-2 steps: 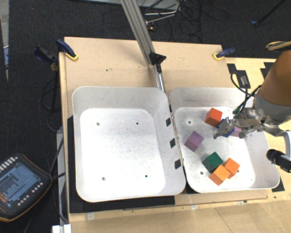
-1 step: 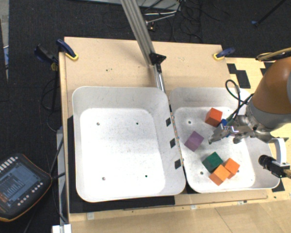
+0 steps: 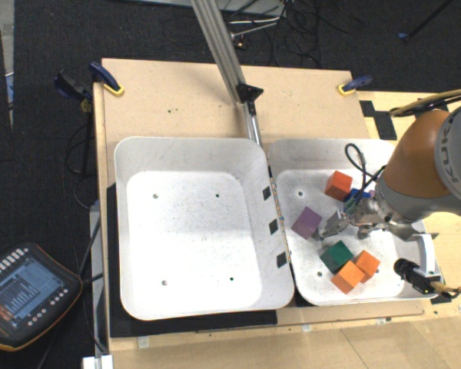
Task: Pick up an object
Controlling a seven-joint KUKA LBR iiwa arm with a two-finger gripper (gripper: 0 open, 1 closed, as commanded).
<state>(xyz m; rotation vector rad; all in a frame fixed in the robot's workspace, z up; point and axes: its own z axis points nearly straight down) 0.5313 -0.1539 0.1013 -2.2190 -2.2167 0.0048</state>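
Observation:
Several blocks lie in the right bin (image 3: 292,183): an orange cube (image 3: 339,184) near the back, a purple block (image 3: 306,223) toward the left, a green block (image 3: 337,254) and an orange block (image 3: 355,271) at the front. My gripper (image 3: 339,226) hangs low over the bin, between the purple block and the green block, just to the right of the purple one. The grey arm with its orange band (image 3: 415,164) reaches in from the right and hides the bin's right part.
The left bin (image 3: 188,221) stands beside the right one on the wooden bench. A metal pole (image 3: 219,41) slants down to the seam between the bins. Blue-and-yellow clamps (image 3: 104,79) sit at the bench's back corners. A teach pendant (image 3: 19,294) lies at lower left.

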